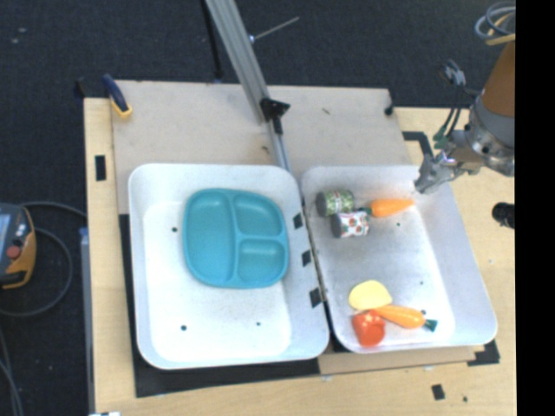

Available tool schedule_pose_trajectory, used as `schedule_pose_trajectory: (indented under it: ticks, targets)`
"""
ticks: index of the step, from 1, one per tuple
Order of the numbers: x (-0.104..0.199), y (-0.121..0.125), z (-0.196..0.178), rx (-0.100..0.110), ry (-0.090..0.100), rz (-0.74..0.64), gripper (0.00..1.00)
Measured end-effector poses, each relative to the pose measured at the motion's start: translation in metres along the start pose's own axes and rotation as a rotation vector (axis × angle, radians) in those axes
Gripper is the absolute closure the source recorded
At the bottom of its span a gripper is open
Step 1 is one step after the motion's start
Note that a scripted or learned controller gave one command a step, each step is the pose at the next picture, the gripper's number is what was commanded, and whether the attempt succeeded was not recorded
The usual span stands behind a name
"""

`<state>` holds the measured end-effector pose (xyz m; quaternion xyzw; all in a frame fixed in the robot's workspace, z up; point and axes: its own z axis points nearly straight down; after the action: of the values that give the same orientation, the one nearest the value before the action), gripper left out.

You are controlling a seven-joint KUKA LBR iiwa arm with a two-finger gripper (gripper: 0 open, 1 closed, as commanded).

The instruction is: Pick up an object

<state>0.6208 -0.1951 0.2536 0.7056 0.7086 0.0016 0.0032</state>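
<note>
Left bin (156, 336): you have a teal divided plate (236, 237).
Right bin (455, 271): far, a small can (336, 203), printed cup (351, 224), orange carrot (392, 206); near, a yellow piece (369, 295), red tomato (368, 328), second carrot (402, 316).
Gripper (429, 178): above the far right rim, near the far carrot; nothing visibly held; opening unclear to you.

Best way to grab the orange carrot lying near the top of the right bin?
Grip the carrot across its thicker middle, coming straight down. It lies flat and roughly left to right, so the fingers should close front to back. Stay toward its right half: the two small cans crowd its left tip. The gripper is already just upper right of it.
</note>
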Motion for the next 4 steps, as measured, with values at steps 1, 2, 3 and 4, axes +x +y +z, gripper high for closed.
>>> schedule_pose_trajectory:
  ticks: [1, 2, 3, 4]
  targets:
    - [-0.001, 0.001, -0.046, 0.0, 0.0, 0.0, 1.0]
    - [0.047, -0.02, -0.032, 0.007, 0.002, -0.001, 1.0]
    - [0.105, -0.037, -0.03, 0.005, 0.002, -0.002, 1.0]
    - [0.162, -0.048, -0.031, 0.005, 0.003, -0.004, 1.0]
